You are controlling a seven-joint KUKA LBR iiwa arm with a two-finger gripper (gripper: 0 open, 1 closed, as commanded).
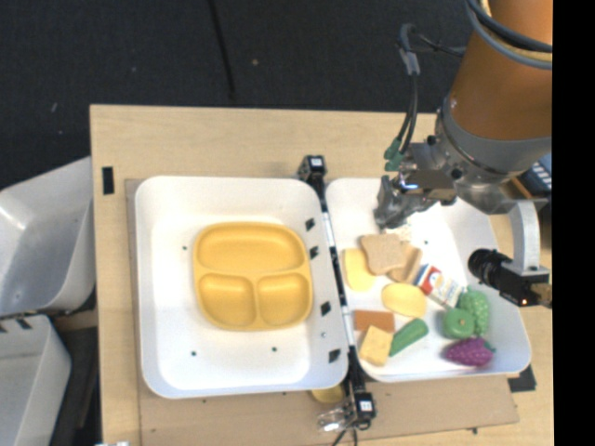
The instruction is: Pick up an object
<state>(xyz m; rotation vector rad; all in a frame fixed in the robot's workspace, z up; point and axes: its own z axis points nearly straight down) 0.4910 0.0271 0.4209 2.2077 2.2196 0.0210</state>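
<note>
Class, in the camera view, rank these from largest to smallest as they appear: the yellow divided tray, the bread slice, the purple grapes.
1. Yellow divided tray, clearly largest.
2. Bread slice.
3. Purple grapes, slightly smaller than the bread.

— Where's the arm?
— It comes in from the right, orange band up high, grey wrist angled down.
— And the hand (395, 210)?
— Low over the right bin's (358, 193) far end.
</note>
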